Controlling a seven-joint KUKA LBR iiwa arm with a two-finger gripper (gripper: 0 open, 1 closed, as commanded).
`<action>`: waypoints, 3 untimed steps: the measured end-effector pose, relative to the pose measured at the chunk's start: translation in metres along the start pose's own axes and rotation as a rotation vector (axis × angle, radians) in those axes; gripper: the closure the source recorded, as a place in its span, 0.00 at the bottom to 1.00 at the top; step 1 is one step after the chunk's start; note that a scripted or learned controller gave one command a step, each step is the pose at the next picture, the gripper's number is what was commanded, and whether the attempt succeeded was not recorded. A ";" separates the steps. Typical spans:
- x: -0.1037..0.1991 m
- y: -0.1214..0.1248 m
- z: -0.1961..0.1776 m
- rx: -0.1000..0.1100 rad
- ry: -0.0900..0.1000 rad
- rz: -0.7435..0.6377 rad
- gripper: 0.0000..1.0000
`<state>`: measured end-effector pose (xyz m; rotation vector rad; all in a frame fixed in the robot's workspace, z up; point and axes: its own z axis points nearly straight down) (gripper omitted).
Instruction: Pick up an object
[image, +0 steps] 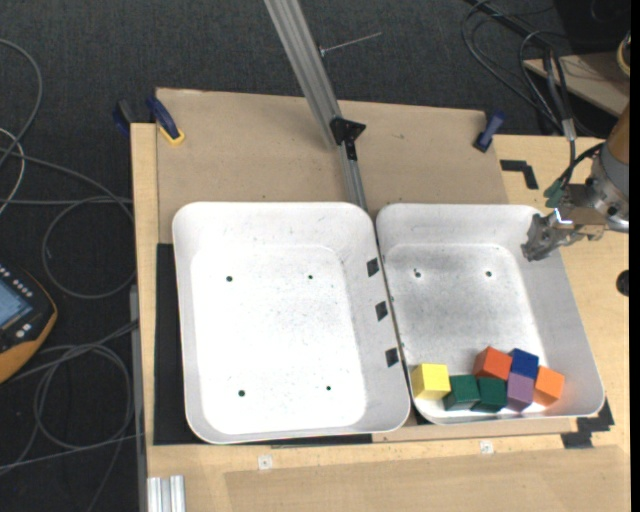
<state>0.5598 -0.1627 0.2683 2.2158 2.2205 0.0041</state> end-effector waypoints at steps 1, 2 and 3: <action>0.061 0.009 0.010 0.006 0.004 -0.005 1.00; 0.116 0.020 0.003 0.003 0.004 -0.006 1.00; 0.175 0.025 0.000 0.003 0.004 -0.005 1.00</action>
